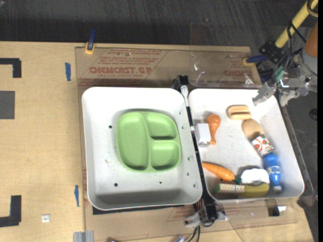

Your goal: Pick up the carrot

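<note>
On the left of your view the cardboard-covered worktop [40, 135] carries strips of black and blue tape, and on it sits the left bin [96, 135], which holds a green divided plate [149, 140] lying flat near its middle. A black divider [191, 135] runs between that bin and the right bin [292, 150], where the rest of the things lie. Just right of the divider you see a small white block [203, 133] touching a toy drumstick [214, 126], which stands lengthwise with its thick end up. Below them is the carrot [219, 171], lying slantwise on the bin floor near the front, its orange body pointing toward the lower right; its tip ends just beside a white object [255, 175], and a green and yellow item [243, 188] lies along the front wall under it. Farther right you find a hot dog bun [238, 112], then a tan rounded piece [251, 127], a red and white packet [262, 145] and a blue bottle [273, 169] in a loose line down the right side. The hand [272, 92] hangs at the upper right corner of the right bin, over its rim, well apart from the carrot; its two fingers stand spread apart with nothing between them and touch none of the things.
</note>
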`<state>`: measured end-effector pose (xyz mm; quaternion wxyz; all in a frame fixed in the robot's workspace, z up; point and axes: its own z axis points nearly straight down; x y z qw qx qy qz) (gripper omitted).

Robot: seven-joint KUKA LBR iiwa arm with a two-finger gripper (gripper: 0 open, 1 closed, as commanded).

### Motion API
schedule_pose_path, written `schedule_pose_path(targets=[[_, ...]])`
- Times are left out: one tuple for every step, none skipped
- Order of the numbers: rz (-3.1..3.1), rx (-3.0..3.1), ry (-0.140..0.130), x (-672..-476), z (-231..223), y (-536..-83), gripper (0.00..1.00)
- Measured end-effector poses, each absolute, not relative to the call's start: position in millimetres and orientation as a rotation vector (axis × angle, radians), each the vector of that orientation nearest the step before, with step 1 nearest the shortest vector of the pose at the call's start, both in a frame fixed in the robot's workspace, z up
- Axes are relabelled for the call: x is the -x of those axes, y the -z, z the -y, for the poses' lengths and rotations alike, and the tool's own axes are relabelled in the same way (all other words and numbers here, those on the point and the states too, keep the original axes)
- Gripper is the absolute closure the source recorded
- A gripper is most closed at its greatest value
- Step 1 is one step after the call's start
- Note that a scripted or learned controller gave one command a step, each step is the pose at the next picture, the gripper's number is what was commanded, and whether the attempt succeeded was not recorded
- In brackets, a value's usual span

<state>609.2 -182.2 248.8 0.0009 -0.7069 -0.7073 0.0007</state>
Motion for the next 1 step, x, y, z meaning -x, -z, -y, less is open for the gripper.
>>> schedule_pose_path(targets=[[2.139, 2.286, -0.009, -589.3, 137.4, -118.9, 0.0]])
